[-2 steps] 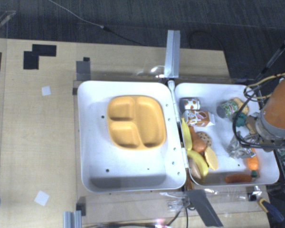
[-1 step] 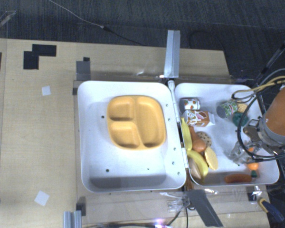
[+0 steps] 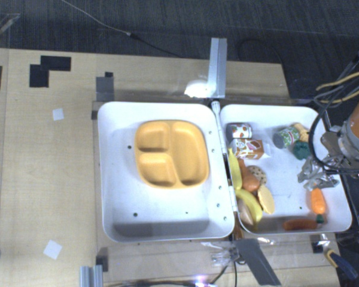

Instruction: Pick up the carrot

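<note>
On the wooden surface, the left bin holds a yellow tray; the right bin holds food, with the carrot just below the hand, whose grip I can't make out.

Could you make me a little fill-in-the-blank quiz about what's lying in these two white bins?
1. The yellow divided plate lies in the ____ bin.
2. The carrot lies in the right bin, just below the end effector, and its colour is ____.
3. The plate has ____ compartments.
4. The banana lies close to the right bin's ____ wall.

Missing words: left; orange; three; left
</note>
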{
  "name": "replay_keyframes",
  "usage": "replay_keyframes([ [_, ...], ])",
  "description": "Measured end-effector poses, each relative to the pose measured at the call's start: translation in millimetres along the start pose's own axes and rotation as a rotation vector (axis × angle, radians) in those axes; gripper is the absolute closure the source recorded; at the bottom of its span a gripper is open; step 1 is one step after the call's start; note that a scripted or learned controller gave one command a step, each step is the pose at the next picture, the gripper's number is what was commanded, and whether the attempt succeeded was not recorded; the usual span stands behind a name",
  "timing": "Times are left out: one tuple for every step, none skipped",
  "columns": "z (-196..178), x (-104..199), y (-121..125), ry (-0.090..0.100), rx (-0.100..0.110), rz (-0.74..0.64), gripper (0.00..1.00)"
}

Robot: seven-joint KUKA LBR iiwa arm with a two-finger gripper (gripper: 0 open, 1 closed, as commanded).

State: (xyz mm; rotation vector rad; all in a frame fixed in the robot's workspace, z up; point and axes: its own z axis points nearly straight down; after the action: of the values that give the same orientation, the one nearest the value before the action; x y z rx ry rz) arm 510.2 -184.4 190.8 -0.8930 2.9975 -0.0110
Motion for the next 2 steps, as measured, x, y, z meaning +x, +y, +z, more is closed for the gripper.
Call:
replay_keyframes([
  [101, -14, -23, 0.001, -0.003, -0.265, 1.0],
  [100, 16, -14, -0.003, 0.004, -0.585, 1.0],
])
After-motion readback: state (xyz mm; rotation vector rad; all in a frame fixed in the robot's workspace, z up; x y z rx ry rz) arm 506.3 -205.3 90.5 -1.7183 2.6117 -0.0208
